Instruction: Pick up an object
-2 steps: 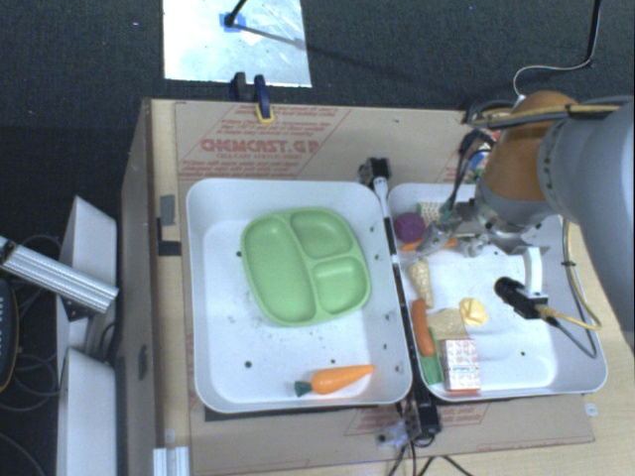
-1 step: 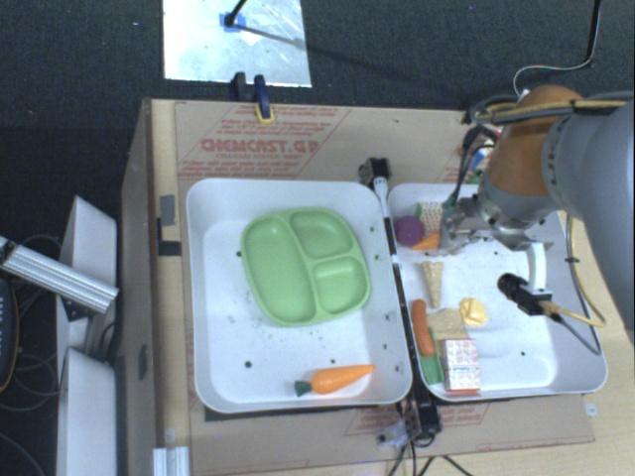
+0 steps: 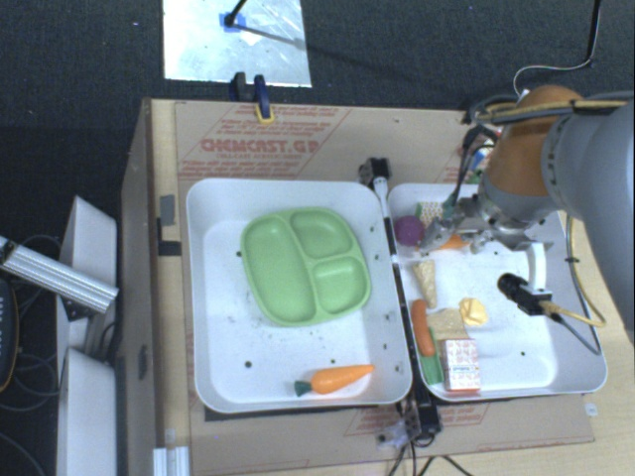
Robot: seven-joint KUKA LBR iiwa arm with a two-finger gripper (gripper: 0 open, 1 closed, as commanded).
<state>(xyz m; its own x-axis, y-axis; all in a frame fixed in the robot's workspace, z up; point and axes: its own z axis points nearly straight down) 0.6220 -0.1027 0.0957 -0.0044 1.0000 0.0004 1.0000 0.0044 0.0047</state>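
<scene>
1. A toy carrot [image 3: 335, 378] lay at the left bin's [image 3: 213, 266] front edge, below a green divided plate [image 3: 306, 264].
2. The gripper [image 3: 448, 228] hung low in the right bin [image 3: 566, 350], beside a purple ball [image 3: 408, 230].
3. Whether it gripped anything could not be told.

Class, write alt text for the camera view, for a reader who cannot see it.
A grey robot arm reaches from the right over the right bin, which holds toy food: a purple ball, a red box. The left bin holds a green divided plate and a carrot.
</scene>
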